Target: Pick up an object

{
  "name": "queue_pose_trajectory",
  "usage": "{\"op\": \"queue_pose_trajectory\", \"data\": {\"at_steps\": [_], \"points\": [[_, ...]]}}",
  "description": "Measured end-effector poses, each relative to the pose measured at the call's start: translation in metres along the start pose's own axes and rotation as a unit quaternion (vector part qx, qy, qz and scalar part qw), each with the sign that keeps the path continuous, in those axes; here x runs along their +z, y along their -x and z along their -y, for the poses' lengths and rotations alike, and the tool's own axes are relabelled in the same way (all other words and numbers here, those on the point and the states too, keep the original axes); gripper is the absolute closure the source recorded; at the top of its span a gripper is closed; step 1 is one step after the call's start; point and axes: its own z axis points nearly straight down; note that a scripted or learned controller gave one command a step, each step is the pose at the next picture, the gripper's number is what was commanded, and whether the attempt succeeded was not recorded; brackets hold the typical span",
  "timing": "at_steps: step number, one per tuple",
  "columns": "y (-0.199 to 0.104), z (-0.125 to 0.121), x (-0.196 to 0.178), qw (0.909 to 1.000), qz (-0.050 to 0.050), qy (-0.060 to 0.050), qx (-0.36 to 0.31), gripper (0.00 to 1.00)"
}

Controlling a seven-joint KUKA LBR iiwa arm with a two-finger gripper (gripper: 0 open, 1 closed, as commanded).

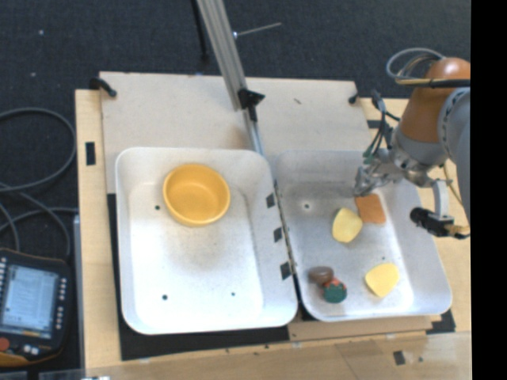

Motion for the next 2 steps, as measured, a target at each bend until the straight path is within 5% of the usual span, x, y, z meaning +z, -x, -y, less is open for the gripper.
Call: {"op": "queue_pose_trajectory", "data": {"at_steps": [2], "points": [[0.009, 0.002, -0.117, 1.0000, -0.001, 0.001, 0.001, 1.00]]}}
